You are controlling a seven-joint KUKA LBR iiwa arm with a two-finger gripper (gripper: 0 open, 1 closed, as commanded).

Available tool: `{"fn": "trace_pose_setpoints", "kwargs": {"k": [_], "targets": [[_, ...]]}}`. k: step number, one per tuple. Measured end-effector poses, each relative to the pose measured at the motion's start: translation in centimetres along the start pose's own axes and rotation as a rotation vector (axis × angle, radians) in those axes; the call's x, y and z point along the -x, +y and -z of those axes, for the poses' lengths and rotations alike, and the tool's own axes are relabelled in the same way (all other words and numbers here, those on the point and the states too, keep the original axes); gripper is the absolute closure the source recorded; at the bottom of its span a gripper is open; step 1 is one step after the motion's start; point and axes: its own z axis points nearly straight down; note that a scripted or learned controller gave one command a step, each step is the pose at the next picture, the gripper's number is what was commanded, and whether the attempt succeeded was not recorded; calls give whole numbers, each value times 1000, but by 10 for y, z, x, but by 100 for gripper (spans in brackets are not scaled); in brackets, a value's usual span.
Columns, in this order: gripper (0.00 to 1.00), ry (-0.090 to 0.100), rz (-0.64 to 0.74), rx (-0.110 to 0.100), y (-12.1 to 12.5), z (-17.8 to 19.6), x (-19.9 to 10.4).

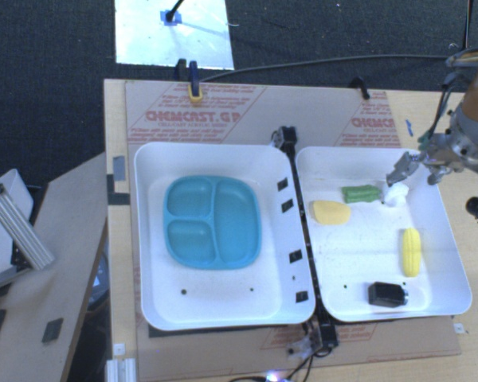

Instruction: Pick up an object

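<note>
The worktop (247,102) is a pale wooden board covered in large part by a clear sheet printed with red lettering, clamped at its far edge by a blue and yellow clip (193,82). Beyond it lies dark carpet, with a shiny square plate (172,22) on the floor and a black cable running across. A slanted aluminium rail (12,217) stands off the worktop's near-left side.

Two shallow white bins sit side by side on the worktop, joined along a black hinge strip. The left bin (155,293) holds a blue divided plate (213,221) near its middle. The right bin (446,293) is the landmark for the loose things: a green block (361,193) lies in its far half, a yellow lump (331,212) just beside that block toward the hinge, a small white piece (395,195) touching or nearly touching the block's other end, a yellow corn cob (412,251) along the right side, and a black object (387,294) near the front wall.

The arm reaches in over the right bin's far right corner. Its hand (418,168) hangs above the white piece with the two fingers spread apart, nothing between them.
</note>
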Motion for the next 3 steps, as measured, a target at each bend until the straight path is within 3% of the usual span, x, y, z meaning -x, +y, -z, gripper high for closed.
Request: {"fn": "trace_pose_setpoints", "kwargs": {"k": [1,3], "targets": [[0,-2,2,10,3,5,0],[0,-1,4,6,9,-107,-2]]}}
